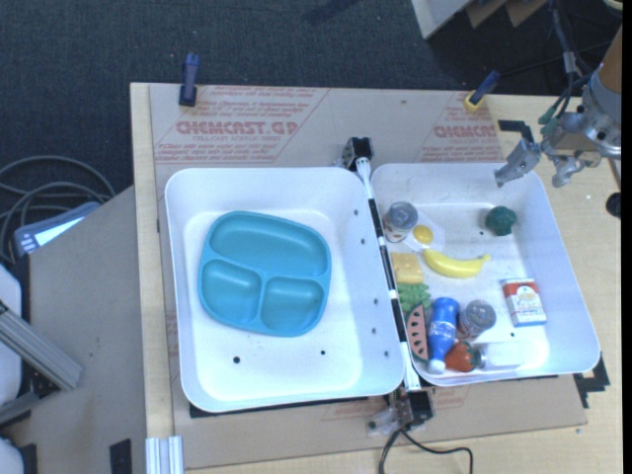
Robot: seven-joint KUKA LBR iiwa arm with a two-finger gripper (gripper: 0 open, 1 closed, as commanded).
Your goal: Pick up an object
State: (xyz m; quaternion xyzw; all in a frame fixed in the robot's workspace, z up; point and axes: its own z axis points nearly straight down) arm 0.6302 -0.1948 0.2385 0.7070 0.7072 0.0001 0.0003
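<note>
My gripper point(536, 172) hangs open over the far right corner of the right bin point(565, 265), with nothing between its fingers. Just below it in the bin lies a dark green ball point(501, 219). A yellow banana point(456, 262) rests in the middle of the bin, with a small yellow piece point(423, 234) and a grey can point(401, 215) to its left. Nearer the front are a blue bottle point(442, 324), a grey round lid point(479, 316), a red and white box point(523, 301), a watermelon slice point(418, 330) and a red tomato point(459, 358).
The left bin point(188, 265) holds a blue divided plate point(265, 273). A yellow block point(407, 267) and a green toy point(413, 293) lie against the right bin's left wall. Clamps point(189, 78) stand at the board's far edge.
</note>
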